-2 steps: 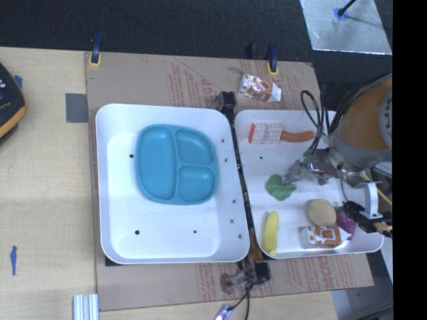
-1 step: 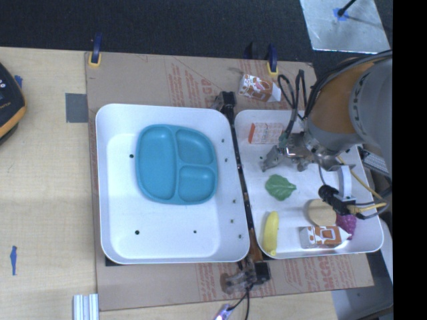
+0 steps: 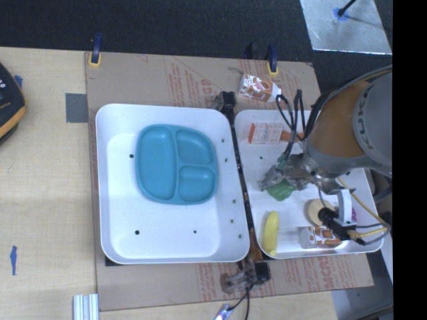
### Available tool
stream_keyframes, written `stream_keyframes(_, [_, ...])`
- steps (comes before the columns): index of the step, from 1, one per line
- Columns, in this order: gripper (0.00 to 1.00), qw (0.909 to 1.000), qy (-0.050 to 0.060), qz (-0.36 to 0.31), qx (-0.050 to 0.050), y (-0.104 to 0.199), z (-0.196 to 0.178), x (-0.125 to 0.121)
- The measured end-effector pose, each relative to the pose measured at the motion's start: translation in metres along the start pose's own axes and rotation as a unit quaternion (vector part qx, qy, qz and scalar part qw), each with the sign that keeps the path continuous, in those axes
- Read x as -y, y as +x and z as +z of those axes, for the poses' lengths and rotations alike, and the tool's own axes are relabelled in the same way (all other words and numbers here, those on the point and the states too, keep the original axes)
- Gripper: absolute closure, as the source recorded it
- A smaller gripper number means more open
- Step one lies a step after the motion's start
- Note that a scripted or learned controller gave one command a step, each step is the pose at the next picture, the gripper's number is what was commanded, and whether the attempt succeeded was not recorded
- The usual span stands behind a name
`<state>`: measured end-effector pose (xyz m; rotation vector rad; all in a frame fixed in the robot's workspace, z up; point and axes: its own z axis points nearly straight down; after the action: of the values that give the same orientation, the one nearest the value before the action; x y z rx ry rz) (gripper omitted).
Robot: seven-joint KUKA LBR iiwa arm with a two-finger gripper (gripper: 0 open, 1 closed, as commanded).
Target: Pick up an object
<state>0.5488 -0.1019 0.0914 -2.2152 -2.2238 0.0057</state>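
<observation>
The arm (image 3: 363, 122) is seen as a bulky rounded grey body, with a broad orange band (image 3: 333, 129) wrapped around it toward nine o'clock. Black cables (image 3: 291, 115) are looped off the wrist at about ten o'clock. The claw (image 3: 280, 175) is built of dull grey metal parts, small beside the arm.

The arm's grey body (image 3: 363, 129) covers much of the right bin (image 3: 257, 122) and hides part of the green object (image 3: 281, 192). The left edge cuts off a yellow-and-black device (image 3: 9, 105).
</observation>
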Motion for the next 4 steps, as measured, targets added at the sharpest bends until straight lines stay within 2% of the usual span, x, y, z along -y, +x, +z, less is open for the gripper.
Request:
stream_keyframes(1, [1.0,1.0,0.001,-0.001,0.001,-0.001,-0.011,0.0])
stream_keyframes(2, [1.0,1.0,-0.002,0.001,0.0,-0.071,-0.101,-0.02])
stream_keyframes(3, [0.0,1.0,-0.001,0.0,0.0,-0.071,-0.101,-0.019])
stream_keyframes(4, [0.0,1.0,-0.001,0.001,0.0,-0.111,-0.104,0.042])
